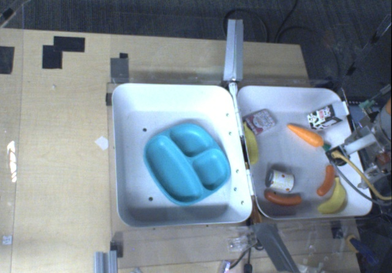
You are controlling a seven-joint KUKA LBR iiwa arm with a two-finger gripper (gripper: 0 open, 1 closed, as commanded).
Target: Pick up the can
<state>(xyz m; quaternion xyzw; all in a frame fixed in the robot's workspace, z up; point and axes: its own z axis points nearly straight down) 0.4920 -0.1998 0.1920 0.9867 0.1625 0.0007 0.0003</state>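
The can (pixel 280 179) is small and silver-white. It lies on its side in the lower middle of the right bin (pixel 288 95), its open end facing left. My gripper (pixel 375 154) hangs at the right rim of that bin, well to the right of the can and apart from it. It has nothing in its grasp that I can see.
A red sausage (pixel 283 198) lies just below the can. A banana (pixel 332 199), a small sausage (pixel 327 180), a carrot (pixel 305 135), a packet (pixel 263 120), a black-and-white card (pixel 323 117) and another banana (pixel 250 143) share the bin. The left bin (pixel 128 143) holds a blue divided plate (pixel 187 163).
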